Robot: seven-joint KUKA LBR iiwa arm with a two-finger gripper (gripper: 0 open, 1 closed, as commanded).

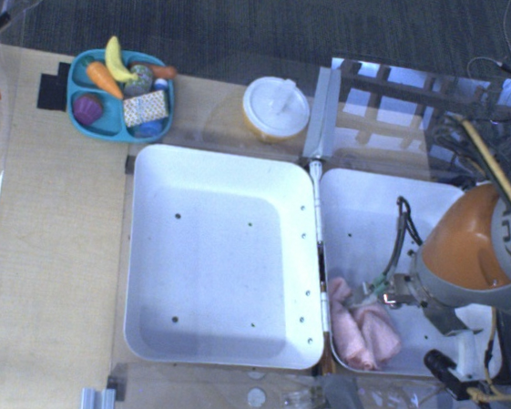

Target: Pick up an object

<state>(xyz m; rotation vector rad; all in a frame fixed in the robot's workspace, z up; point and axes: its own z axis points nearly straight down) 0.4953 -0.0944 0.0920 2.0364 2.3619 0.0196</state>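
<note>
Arm: the grey KUKA arm (pixel 509 228) reaches in from the right, its orange band (pixel 460 241) hanging over the right bin
Gripper: the gripper (pixel 381 296) sits low in the right bin, just above the pink object; a black cable loops up from it along the arm
Jaws: too small and cluttered at the tip to tell whether they are spread or pressed together; nothing clearly shows between them
Pink soft object: a crumpled pink cloth-like item (pixel 362 332) lies in the near left corner of the right bin, against the wall that divides the two bins, right beside the gripper tip; whether they touch cannot be told
Right bin: white and shallow (pixel 365 211), its right part hidden under the arm
Left bin: white and shallow (pixel 223 250), a few small dark dots on its floor
In the way: the dividing walls and the near rim hem the pink item in on two sides; the arm's wrist covers the space to its right
Beyond the bins: a blue divided tray (pixel 119 96) on the wooden bench (pixel 40 248) at far left holds a toy banana (pixel 116 60), a toy carrot (pixel 103 79), a purple piece (pixel 87 108) and a patterned block (pixel 147 106)
Lidded container: white with a yellow rim (pixel 277 107), behind the left bin
Frame: a metal rack (pixel 413 107) stands behind the right bin
</note>
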